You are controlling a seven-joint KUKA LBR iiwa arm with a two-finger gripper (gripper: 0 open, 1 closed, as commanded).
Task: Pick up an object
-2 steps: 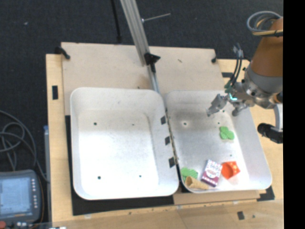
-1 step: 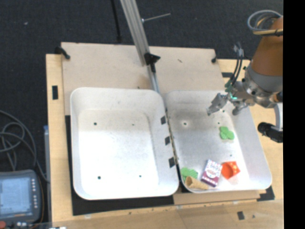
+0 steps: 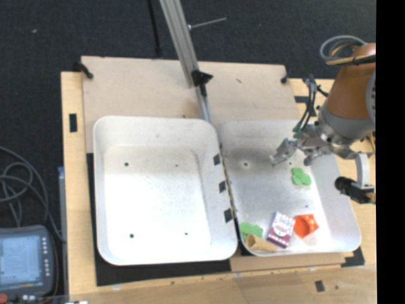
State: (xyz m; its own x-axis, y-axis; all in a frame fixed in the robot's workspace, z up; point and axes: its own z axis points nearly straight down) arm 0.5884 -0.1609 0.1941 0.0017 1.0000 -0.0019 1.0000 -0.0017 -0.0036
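A: What do we have on the counter [image 3: 76, 170]?

B: We see two shallow white bins side by side. The left bin [image 3: 158, 189] sits beside the right bin [image 3: 253, 170], and the small things all lie in the right one.

A: Where is the arm?

B: We see the arm [image 3: 351, 100] reaching in from the right, its orange band above the wrist, with the hand [image 3: 292, 156] over the upper part of the right bin. Its fingers [image 3: 280, 154] look spread apart, and we see nothing between them.

A: And the objects we might pick?

B: We count a green piece [image 3: 301, 177] just beside the hand, a little below and to its right. Along the bin's lower edge we see a red-orange object [image 3: 305, 225], next to it a purple and white packet [image 3: 281, 229], then a tan cone-like piece [image 3: 261, 241] touching a second green object [image 3: 251, 230] near the bin's lower left corner.

A: Is the hand touching the green piece?

B: We cannot tell; they sit very close.

A: Anything else?

B: We see a metal pole [image 3: 180, 37] slanting up from between the bins, and a small screen [image 3: 24, 258] off the counter at lower left.
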